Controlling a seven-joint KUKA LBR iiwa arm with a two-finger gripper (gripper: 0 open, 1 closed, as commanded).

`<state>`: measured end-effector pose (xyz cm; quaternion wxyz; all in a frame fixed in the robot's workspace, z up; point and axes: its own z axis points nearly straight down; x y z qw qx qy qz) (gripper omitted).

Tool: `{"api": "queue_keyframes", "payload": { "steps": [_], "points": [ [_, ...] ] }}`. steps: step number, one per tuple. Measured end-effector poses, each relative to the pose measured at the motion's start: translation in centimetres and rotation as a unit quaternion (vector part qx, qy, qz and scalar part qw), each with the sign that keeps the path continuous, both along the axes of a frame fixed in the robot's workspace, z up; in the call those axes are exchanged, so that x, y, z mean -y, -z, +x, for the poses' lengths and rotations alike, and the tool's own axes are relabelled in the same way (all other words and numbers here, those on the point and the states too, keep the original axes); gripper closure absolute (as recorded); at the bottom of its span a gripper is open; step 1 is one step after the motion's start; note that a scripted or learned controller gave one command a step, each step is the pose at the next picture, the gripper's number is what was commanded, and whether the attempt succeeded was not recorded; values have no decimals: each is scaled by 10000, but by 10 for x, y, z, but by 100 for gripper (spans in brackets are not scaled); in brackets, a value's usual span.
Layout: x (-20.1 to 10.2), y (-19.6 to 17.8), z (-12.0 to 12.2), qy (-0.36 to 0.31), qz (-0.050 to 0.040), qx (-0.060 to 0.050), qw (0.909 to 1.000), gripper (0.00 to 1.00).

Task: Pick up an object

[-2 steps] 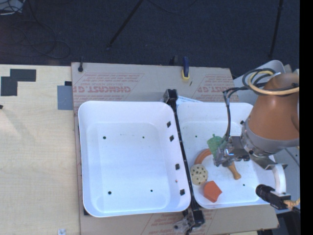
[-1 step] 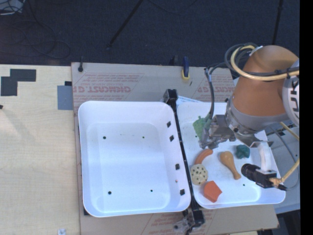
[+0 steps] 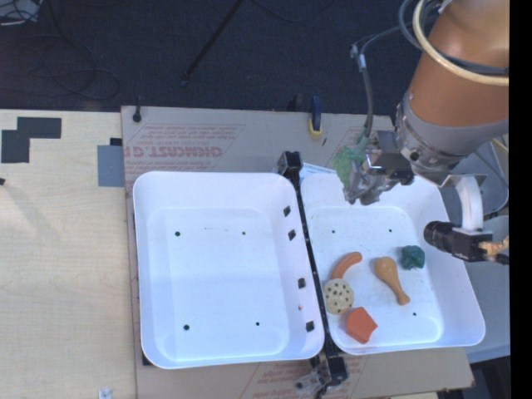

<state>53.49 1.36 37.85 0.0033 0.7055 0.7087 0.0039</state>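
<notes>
The right bin (image 3: 378,231) holds several small items: an orange sausage (image 3: 347,263), a tan drumstick (image 3: 391,278), a dark green lump (image 3: 411,257), a round dotted biscuit (image 3: 337,294) and a red-orange block (image 3: 361,324). My gripper (image 3: 362,191) hangs over the bin's far left corner, well above and behind these items. A pale green thing (image 3: 350,161) shows against the gripper's left side. Whether the gripper holds it is unclear.
The left bin (image 3: 216,273) lies beside the right one, with a black divider strip (image 3: 301,248) between them. A black cylinder (image 3: 453,239) juts over the right bin's right rim. Cardboard lies under both bins.
</notes>
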Motion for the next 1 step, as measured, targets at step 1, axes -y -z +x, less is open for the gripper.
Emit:
{"api": "queue_keyframes", "payload": {
  "steps": [1],
  "points": [
    [-56,-55,22,-11,3,-31,10000,100]
  ]
}}
